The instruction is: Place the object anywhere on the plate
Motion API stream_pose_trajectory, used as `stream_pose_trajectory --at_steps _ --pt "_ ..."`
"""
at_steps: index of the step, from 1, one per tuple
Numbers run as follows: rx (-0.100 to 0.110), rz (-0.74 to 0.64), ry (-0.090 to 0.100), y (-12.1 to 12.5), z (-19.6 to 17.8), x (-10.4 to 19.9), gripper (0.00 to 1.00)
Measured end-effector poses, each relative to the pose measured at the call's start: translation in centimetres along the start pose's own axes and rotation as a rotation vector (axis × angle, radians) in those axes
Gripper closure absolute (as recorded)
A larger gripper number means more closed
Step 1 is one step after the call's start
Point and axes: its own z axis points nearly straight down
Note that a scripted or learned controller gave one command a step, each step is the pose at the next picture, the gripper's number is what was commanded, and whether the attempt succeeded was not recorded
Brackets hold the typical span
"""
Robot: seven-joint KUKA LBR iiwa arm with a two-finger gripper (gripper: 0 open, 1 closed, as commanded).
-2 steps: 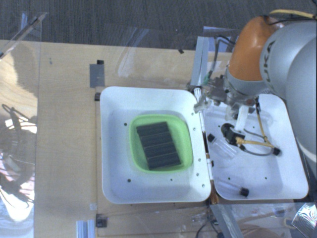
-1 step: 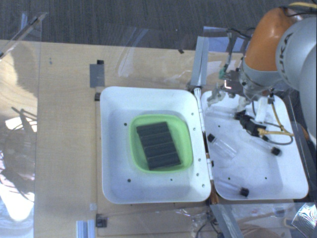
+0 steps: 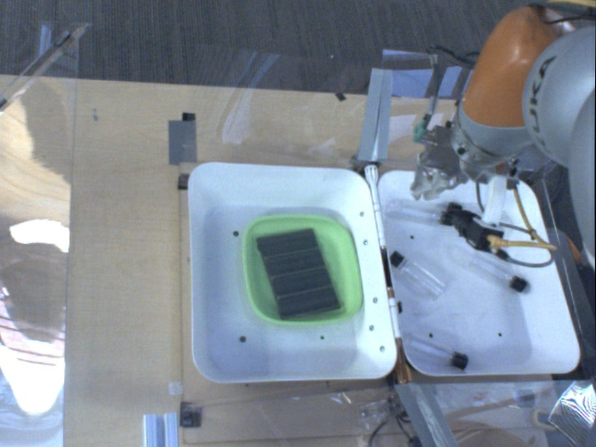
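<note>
The wooden bench (image 3: 112, 277) carries two shallow white bins set side by side, their inner rims touching. The left bin (image 3: 209, 343) sits near the bench's middle, the right bin (image 3: 549, 343) toward its right end. A grey upright post (image 3: 376, 119) stands at the far end of the seam between them. A small dark bracket (image 3: 183, 140) lies on the wood beyond the left bin's far left corner.

Dark ribbed carpet (image 3: 233, 21) beyond pale wood bench (image 3: 112, 277); bright glare patch at left.
</note>
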Motion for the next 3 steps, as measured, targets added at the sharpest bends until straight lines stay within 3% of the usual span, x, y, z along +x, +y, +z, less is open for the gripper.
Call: stream_pose_trajectory --at_steps 1,2,3 --pt "0.0 0.0 0.0 0.0 0.0 0.0 0.0" --pt "0.008 -0.013 -0.001 -6.3 -2.9 -5.2 0.0" --pt "0.003 -0.128 -0.003 -9.0 -12.8 -12.4 0.0"
